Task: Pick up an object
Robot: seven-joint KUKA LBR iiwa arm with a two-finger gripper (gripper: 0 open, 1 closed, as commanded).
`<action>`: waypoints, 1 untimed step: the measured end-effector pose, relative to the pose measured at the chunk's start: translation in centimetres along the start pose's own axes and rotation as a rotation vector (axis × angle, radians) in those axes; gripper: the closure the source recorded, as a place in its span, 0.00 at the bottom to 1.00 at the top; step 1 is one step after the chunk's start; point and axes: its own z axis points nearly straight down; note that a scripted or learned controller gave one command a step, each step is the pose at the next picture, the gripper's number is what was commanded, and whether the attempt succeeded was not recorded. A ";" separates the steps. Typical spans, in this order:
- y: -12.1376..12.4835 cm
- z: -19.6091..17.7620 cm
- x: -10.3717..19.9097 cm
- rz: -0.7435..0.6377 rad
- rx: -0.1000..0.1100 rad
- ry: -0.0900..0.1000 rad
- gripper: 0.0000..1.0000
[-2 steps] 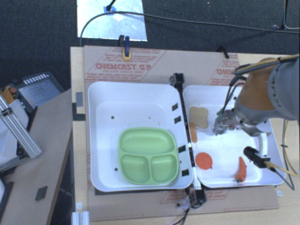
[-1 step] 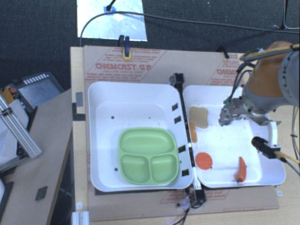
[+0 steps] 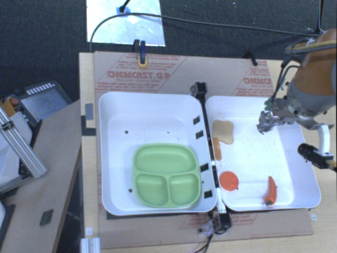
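Observation:
The right bin (image 3: 247, 105) holds a tan flat piece (image 3: 224, 131), a thin orange stick (image 3: 216, 148) by its left wall, a round orange-red disc (image 3: 229, 181) and an orange carrot-like piece (image 3: 270, 191) near the front. My gripper (image 3: 265, 122) hangs over the right bin's upper right part, apart from all of them. Nothing shows between its fingers.
The left bin (image 3: 113, 120) contains a green divided plate (image 3: 166, 175). A black clip strip (image 3: 202, 121) runs along the seam between the bins. The arm's grey body and orange band (image 3: 316, 70) stand over the right edge. Clutter sits on a side table (image 3: 31, 136) at left.

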 end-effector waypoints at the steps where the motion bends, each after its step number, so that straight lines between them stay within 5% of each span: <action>1: 0.1 -1.9 0.0 -0.001 0.005 0.001 1.00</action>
